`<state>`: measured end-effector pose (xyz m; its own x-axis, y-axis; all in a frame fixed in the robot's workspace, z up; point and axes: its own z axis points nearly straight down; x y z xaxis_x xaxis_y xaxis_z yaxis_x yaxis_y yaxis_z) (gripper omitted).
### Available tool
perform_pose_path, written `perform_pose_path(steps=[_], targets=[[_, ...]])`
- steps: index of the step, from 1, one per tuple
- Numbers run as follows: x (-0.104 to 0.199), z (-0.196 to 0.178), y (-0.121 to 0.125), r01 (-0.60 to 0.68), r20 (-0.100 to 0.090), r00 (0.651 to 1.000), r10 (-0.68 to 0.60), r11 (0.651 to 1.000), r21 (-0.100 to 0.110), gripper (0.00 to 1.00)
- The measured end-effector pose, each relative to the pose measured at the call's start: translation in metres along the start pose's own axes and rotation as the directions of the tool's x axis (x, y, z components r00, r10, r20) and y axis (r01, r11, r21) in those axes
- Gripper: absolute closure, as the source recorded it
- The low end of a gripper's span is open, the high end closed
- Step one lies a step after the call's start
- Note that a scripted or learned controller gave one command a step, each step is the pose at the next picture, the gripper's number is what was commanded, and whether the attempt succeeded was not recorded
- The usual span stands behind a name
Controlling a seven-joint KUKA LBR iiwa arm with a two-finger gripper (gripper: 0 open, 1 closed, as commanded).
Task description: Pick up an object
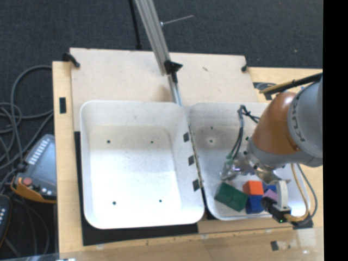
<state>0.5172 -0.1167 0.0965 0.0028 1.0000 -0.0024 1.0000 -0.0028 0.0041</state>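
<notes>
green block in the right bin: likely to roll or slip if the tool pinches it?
The green block looks boxy with flat faces, so it probably slides rather than rolls. It seems rigid, likely holding shape under a pinch. It sits near the bin's front wall beside the orange block and blue block, so a push may jam it against them.

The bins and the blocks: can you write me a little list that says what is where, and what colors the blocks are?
left bin: white, shallow, no blocks seen in it
right bin: white, holds the blocks at its near end
green block: leftmost of the blocks
orange block: right of the green one
blue block: just below the orange one
purple block: right of the orange one, partly hidden
arm: grey and orange, reaching in over the right bin
</notes>
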Motion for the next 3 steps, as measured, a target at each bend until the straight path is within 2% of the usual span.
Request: perform_pose_path(steps=[1,2,3], targets=[[0.000,-0.002,0.000,-0.001,-0.001,1.000,0.001,1.000,0.001,0.00],[0.000,-0.002,0.000,-0.001,-0.001,1.000,0.001,1.000,0.000,0.00],[-0.015,-0.001,0.065,0.006,0.000,1.000,-0.006,1.000,-0.003,0.00]])
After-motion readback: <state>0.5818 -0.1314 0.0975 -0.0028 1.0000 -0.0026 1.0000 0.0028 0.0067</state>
